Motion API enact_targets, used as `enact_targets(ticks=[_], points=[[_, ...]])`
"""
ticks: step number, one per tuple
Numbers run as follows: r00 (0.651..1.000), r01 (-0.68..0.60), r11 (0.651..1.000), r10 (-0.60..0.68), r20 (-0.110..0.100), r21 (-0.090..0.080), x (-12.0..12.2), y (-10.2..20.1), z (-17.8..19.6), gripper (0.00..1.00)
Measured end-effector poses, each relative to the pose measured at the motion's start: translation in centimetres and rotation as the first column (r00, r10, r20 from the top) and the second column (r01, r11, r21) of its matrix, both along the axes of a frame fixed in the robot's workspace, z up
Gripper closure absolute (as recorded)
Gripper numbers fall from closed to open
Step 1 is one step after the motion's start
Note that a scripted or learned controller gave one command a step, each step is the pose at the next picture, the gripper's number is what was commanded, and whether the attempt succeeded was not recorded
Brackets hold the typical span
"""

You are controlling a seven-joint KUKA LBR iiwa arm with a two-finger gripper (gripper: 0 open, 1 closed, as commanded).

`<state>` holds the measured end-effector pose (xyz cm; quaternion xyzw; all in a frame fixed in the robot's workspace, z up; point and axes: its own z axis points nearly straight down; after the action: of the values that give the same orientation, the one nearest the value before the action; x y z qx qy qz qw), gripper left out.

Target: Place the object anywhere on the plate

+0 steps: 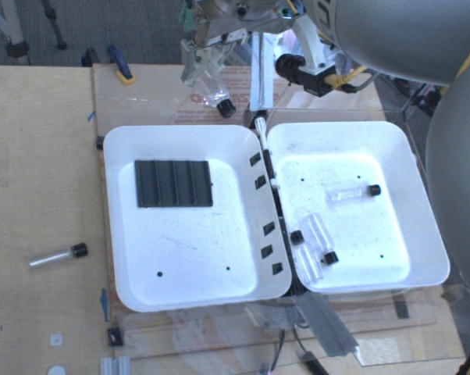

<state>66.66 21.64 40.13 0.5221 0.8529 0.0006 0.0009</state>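
The gripper is gripping a vial beyond the left bin's far edge; it should be lowering squarely over the plate.

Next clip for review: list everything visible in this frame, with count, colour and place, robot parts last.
Bins: two, white, side by side on the bench; left bin, right bin.
Ridged plate: one, dark grey, upper left of the left bin.
Vials in right bin: three, clear with black caps; one near the centre, two by the divider.
Vial on bench: one, clear, black cap, left of the bins.
Vial at gripper: one, clear, black cap, between the fingers, above the bins' far edge.
Clamp: one, blue and yellow, far bench.
Gripper: one, top centre.
Arm: grey, top right.
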Motion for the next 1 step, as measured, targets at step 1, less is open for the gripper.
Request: enact_targets(ticks=[1], points=[[0.728,0.686,0.728,-0.686,-0.001,0.002,-0.02,-0.11,3.33,1.00]])
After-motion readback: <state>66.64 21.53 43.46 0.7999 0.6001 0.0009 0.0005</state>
